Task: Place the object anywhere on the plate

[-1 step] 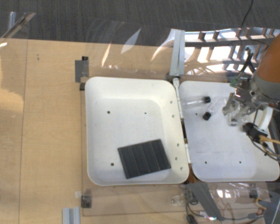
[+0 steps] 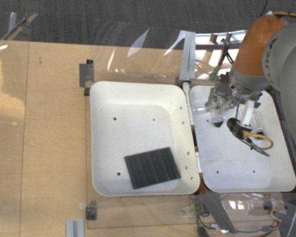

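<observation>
My fingers (image 2: 218,113) hang over the right bin (image 2: 246,179), near its 11 o'clock corner. Wide or narrow, holding anything or not, I cannot tell. The plate (image 2: 152,168) lies in the left bin (image 2: 108,102), at 8 o'clock from me, its long axis roughly 9-to-3.

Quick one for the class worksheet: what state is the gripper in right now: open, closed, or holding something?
The gripper: cannot be told from this view; it hangs low over the right bin.
</observation>
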`<state>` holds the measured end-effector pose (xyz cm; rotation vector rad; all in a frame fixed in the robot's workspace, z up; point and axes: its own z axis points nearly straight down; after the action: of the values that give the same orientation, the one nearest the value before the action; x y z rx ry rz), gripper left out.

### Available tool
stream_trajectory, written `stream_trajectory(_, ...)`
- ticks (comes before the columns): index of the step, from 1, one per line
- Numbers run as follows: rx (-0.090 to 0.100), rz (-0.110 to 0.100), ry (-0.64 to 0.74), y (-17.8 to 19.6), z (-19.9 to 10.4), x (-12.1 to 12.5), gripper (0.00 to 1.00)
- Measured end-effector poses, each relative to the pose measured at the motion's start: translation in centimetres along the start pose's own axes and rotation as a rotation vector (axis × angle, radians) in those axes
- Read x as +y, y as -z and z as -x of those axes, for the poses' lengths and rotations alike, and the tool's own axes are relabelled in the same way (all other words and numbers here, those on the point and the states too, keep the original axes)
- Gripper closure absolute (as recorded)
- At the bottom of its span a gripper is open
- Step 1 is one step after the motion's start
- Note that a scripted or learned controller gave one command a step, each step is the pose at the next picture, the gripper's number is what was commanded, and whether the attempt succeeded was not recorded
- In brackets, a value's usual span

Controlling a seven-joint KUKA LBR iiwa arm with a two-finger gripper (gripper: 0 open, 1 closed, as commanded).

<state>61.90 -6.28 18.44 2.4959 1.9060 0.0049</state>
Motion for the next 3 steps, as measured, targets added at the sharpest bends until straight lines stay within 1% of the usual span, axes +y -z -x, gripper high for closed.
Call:
stream_trajectory(1,0.0,0.001,0.145,1.7,-7.9,3.1,1.0)
stream_trajectory(2,0.0,-0.001,0.338,0.0,-15.0,1.1,1.0)
stream_trajectory(3,0.001,0.003,0.523,1.1,-21.2,-0.6,1.0)
